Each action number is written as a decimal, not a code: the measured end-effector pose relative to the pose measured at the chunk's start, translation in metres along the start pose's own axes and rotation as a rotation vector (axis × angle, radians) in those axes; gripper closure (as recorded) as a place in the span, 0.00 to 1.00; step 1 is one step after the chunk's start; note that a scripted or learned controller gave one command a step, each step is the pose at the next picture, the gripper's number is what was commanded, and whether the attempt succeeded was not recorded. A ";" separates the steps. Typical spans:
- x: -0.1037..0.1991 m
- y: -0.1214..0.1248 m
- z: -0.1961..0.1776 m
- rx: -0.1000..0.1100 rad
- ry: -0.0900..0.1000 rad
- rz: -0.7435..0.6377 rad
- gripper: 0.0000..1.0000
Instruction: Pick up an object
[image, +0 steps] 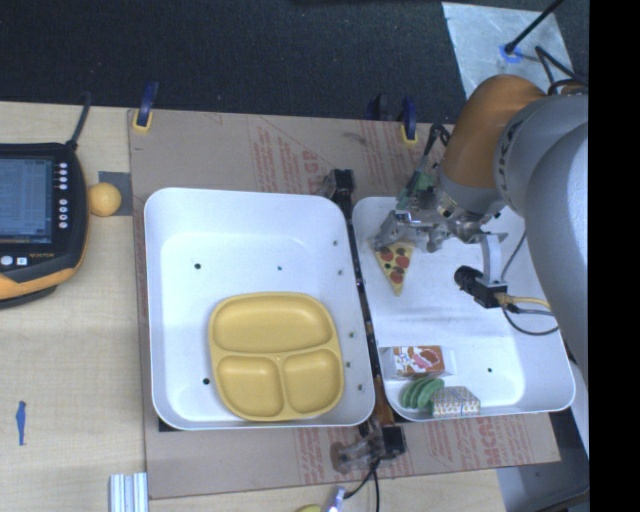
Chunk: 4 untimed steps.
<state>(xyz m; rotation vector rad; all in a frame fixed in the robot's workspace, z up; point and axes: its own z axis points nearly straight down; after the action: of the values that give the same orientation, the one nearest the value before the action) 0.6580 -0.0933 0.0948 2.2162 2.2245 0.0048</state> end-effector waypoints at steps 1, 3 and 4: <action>0.000 0.000 0.000 0.001 -0.001 0.000 0.00; -0.058 -0.002 -0.124 0.002 -0.002 0.002 0.00; -0.019 -0.002 -0.074 0.008 -0.001 -0.002 0.00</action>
<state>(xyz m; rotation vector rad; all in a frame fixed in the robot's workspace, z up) 0.6559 -0.1120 0.1689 2.2179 2.2297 -0.0054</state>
